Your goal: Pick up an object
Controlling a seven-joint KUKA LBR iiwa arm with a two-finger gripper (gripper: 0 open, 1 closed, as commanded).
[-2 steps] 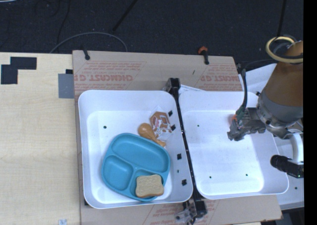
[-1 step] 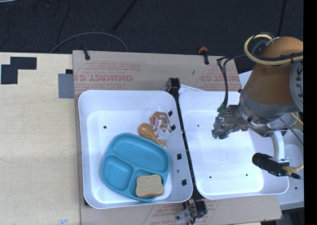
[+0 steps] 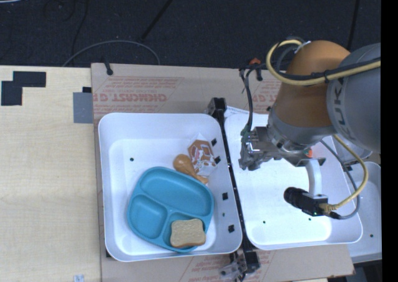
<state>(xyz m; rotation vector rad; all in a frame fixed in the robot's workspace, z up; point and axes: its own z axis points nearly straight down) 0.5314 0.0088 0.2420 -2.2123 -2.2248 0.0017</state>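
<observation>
In the left bin lies a blue divided plate with a tan slice of bread in its front compartment. A brown drumstick-shaped toy and a small clear-wrapped brown packet rest by the plate's far right corner, close to the bin's right wall. My gripper hangs over the left side of the right bin, just across the divider from the packet. I see nothing between its tips.
The grey arm with its orange band covers the back of the right bin. A black fitting with a yellow cable hangs off the arm over that bin's floor. Cardboard lies under both bins.
</observation>
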